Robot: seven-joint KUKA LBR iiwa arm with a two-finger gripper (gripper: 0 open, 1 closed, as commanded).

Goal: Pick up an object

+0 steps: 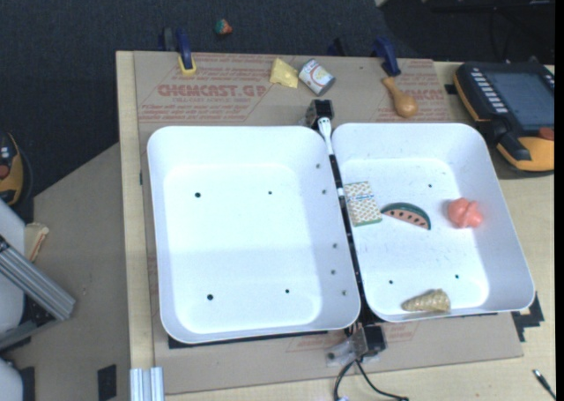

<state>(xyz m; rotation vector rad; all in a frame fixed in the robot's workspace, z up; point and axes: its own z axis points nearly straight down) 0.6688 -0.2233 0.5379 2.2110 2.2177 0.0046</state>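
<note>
You have two white bins side by side on the surface [220, 104]. The left bin [242, 232] sits mid-frame; the right bin [423, 214] holds four things: a patterned card [361, 204], a watermelon slice [409, 215], a pink lump [463, 212] and a tan cone [427, 302] at its lower edge.

Pose of the arm and state of the gripper beyond telling from this view
</note>
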